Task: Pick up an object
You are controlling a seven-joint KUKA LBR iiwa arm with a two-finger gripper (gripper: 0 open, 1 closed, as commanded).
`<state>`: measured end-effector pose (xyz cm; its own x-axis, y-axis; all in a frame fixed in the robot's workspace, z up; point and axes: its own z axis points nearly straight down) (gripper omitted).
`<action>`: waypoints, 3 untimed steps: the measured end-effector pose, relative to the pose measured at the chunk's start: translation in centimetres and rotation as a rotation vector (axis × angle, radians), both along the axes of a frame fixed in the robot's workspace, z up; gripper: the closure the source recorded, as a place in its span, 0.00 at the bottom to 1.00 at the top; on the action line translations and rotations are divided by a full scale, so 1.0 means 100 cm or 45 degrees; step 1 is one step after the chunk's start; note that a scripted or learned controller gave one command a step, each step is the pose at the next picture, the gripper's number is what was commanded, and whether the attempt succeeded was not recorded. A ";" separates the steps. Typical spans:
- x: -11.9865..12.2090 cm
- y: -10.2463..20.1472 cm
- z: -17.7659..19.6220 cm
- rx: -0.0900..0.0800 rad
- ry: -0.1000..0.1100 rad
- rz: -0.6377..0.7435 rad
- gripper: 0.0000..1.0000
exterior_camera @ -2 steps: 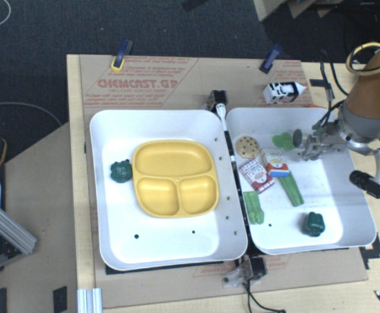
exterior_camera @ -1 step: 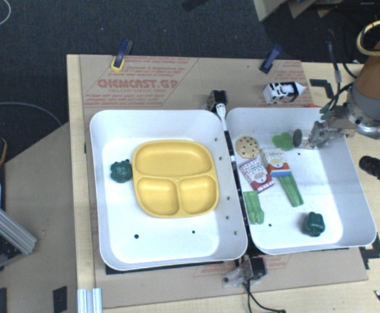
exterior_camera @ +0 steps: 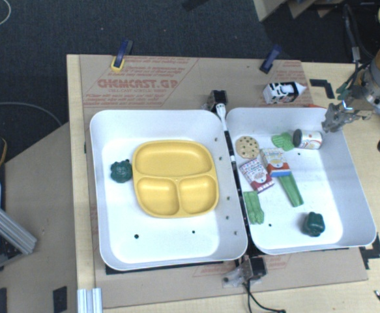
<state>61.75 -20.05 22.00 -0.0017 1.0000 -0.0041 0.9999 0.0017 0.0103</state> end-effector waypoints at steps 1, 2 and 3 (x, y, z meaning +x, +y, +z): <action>0.001 0.000 0.006 0.002 0.007 -0.001 1.00; -0.022 0.037 0.006 0.008 0.017 0.002 1.00; -0.044 0.088 -0.005 0.009 0.019 0.003 1.00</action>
